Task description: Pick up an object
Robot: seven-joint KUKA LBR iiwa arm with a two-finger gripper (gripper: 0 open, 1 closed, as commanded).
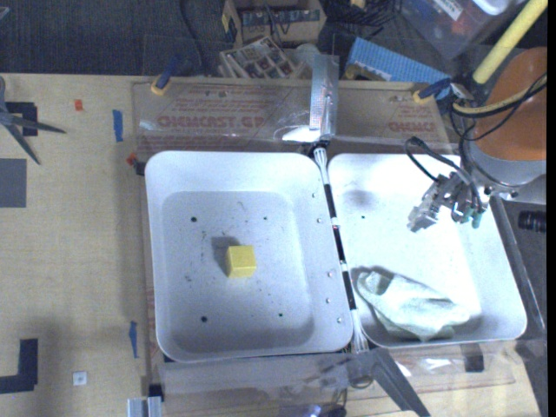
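A small yellow block (241, 261) lies near the middle of the left bin (174, 189). A crumpled pale green-white cloth (408, 307) rests at the front of the right bin (365, 181). My gripper (424, 218) hangs over the right bin's upper right part, pointing down and to the left, behind the cloth and well apart from it. Nothing shows between its fingertips. The grey arm with its orange band (521, 120) comes in from the right edge.
A ridge (334, 233) divides the two bins. Behind them runs a clear plastic sheet (234, 115) taped to the wooden bench. Cables and boxes crowd the far edge. Black scissors (22, 129) lie at the far left.
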